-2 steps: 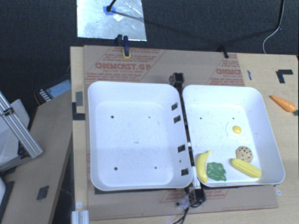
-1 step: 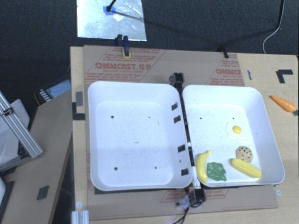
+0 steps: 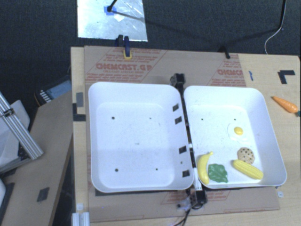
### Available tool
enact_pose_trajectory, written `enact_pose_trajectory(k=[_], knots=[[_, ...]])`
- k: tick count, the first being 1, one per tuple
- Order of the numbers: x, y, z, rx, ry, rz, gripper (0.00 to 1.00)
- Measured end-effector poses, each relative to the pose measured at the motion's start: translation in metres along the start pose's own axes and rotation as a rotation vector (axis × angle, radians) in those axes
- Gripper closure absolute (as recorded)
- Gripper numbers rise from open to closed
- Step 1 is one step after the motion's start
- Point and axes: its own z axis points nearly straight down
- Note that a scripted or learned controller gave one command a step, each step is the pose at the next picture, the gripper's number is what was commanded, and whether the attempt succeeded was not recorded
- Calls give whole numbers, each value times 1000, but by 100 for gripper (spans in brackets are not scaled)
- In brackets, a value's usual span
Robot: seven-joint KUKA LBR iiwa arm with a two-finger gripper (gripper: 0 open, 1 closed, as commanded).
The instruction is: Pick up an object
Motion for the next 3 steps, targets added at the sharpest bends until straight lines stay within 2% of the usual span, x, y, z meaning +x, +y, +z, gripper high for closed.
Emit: enact_pose_trajectory(k=[3], knots=[[3, 1, -36, -12, -8, -16, 100]])
